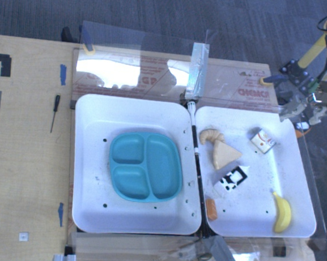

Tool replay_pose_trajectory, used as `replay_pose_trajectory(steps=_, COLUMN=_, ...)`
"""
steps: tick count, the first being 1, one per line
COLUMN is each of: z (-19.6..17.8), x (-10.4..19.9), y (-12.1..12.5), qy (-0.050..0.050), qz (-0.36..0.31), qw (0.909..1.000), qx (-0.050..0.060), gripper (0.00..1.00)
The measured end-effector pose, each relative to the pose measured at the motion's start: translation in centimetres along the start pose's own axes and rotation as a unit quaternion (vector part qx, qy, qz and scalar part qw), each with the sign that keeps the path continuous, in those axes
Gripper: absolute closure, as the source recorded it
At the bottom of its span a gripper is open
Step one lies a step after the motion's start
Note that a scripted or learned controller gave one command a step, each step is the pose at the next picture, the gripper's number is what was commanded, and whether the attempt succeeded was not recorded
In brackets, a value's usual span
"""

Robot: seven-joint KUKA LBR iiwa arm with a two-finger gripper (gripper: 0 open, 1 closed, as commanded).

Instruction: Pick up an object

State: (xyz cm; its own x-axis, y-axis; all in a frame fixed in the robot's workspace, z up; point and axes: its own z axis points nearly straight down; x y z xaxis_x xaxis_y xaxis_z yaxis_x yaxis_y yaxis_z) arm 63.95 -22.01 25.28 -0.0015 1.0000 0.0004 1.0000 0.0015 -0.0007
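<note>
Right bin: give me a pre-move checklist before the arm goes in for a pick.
1. Targets present in shallow white right bin: ok; yellow banana, tan wedge-shaped piece, small white box, black-and-white patterned block.
2. Banana free of neighbours: ok, lies alone near the right wall.
3. Wedge free: not ok, light brown croissant-shaped piece touches it.
4. Hand outside the bin: ok, at its upper right corner.
5. Hand holding nothing: cannot tell.
</note>
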Motion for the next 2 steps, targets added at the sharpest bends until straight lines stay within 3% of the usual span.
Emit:
replay_pose_trajectory(steps=1, z=13.8, x=3.6, y=2.4, qy=0.002, qz=-0.002, qw=1.0000, qx=0.007, gripper=0.00)
replay_pose_trajectory(steps=2, z=16.7, x=4.1, y=1.2, qy=0.000, qz=0.000, qw=1.0000, qx=-0.001, gripper=0.00)
